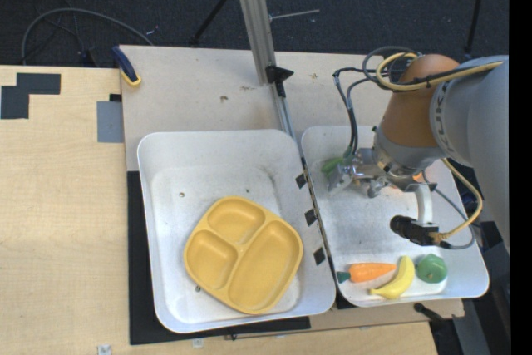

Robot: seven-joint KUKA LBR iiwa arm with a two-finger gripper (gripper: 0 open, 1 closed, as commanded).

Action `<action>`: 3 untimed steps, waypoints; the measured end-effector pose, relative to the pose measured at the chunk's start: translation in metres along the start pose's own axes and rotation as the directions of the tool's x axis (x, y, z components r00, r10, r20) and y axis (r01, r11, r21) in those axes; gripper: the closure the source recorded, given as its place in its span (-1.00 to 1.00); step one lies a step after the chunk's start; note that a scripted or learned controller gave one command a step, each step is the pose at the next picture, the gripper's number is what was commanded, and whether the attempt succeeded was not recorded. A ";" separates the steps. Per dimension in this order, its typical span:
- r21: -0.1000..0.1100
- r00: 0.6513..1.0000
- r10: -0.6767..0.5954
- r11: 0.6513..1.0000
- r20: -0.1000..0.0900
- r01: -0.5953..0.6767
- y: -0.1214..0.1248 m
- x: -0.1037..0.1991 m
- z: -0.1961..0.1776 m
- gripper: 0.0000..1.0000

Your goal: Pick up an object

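**Arm (432, 116) low in right bin (366, 222), gripper (359, 176) next to a small green object (332, 165)**

So the wrist is bent down over the far part of the right bin, and the gripper sits low near the floor there. Just beside the gripper, on the side toward the left bin (166, 179), there's a small green object tucked against the bin wall. My guess is that's the target, since nothing else is anywhere close. It looks beside the gripper rather than inside it, so I wouldn't call it grabbed. Honestly can't tell from this angle whether the gripper is open or closed; the wrist hardware blocks the view.

The other candidates are well away from the gripper, lined up along the near rim: a carrot (371, 271), a banana (396, 279) touching it, and a green ball (431, 268) just past the banana. They look like they slid down there and bunched up.

The yellow divided plate (243, 253) lies flat in the left bin, farther from the gripper again, across the bin walls. It's wide and flat, so probably a poor pick anyway.

The green object hugging the wall could make the grasp awkward.
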State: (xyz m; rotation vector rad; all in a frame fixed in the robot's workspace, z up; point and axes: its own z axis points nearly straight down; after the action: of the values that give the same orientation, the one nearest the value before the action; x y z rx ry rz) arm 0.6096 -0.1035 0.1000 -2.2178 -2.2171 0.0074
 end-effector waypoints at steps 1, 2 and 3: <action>-0.009 1.000 0.001 1.000 0.000 -0.001 0.003 0.000 0.007 -1.00; -0.014 1.000 0.004 1.000 -0.003 -0.004 0.004 0.000 -0.004 1.00; -0.008 1.000 0.001 1.000 0.001 -0.001 0.004 -0.003 -0.046 1.00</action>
State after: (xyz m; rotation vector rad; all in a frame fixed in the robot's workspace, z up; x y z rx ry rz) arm 0.6138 -0.1061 0.1463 -2.2233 -2.2206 -0.0005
